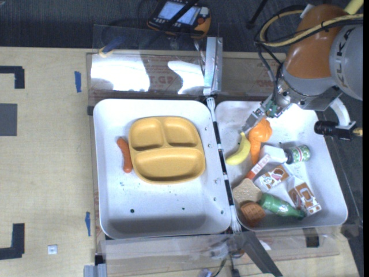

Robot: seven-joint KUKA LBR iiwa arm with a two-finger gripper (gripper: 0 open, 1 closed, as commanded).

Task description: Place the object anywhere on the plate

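Two white bins on the bench.
Left bin (109, 212): yellow plate (166, 149), sausage (125, 154) beside it. Gripper (259, 118), grip unclear, over the right bin (331, 180)'s toy food.

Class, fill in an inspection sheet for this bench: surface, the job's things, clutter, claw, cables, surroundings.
Surface: two white bins, left bin, right bin.
Job's things: yellow divided plate in the left bin; orange hot dog lying beside its left edge.
Clutter: banana, orange pepper, carrot, green bottle, can, cartons and bread in the right bin.
Claw: above the right bin's far side, by the pepper.
Cables: black and yellow loops by the arm.
Surroundings: handheld controller behind the bins.
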